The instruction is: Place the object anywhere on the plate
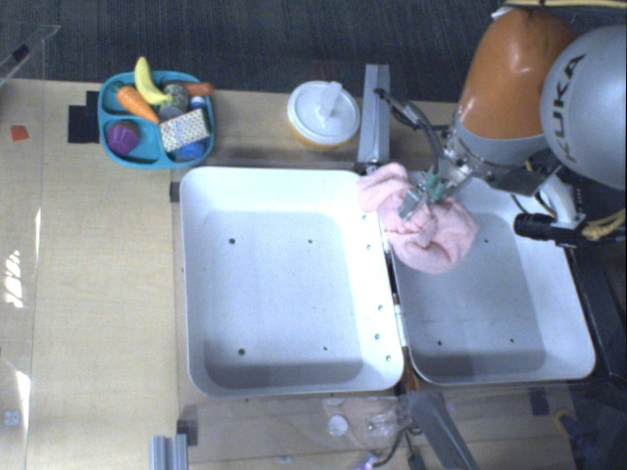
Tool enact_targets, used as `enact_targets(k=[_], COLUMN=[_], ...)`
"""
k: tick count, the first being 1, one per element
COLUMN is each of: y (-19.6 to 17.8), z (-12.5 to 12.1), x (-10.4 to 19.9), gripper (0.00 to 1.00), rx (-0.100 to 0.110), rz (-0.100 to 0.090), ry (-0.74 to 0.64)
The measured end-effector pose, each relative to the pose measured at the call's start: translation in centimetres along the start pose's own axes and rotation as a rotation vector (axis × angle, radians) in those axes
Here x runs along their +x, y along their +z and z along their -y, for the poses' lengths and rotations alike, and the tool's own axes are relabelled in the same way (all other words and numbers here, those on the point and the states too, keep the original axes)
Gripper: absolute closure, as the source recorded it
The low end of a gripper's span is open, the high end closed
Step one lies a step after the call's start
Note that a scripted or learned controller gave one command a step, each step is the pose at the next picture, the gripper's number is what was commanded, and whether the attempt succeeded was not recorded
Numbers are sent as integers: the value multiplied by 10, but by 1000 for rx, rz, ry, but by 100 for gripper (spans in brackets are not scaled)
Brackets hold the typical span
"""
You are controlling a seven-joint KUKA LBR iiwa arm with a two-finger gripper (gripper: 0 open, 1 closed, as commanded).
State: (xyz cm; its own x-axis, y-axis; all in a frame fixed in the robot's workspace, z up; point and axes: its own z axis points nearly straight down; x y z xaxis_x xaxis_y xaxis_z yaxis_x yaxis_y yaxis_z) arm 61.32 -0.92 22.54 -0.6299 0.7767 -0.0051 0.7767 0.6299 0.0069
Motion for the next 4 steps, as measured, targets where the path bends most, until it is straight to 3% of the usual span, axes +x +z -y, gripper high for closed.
enact_targets(k=[2,4], y=[-5,-3], z=[-59,-115], x=[86,170], gripper=[100,100], rx=[-5,-6], rz=[1,0], ry=[-803,-895])
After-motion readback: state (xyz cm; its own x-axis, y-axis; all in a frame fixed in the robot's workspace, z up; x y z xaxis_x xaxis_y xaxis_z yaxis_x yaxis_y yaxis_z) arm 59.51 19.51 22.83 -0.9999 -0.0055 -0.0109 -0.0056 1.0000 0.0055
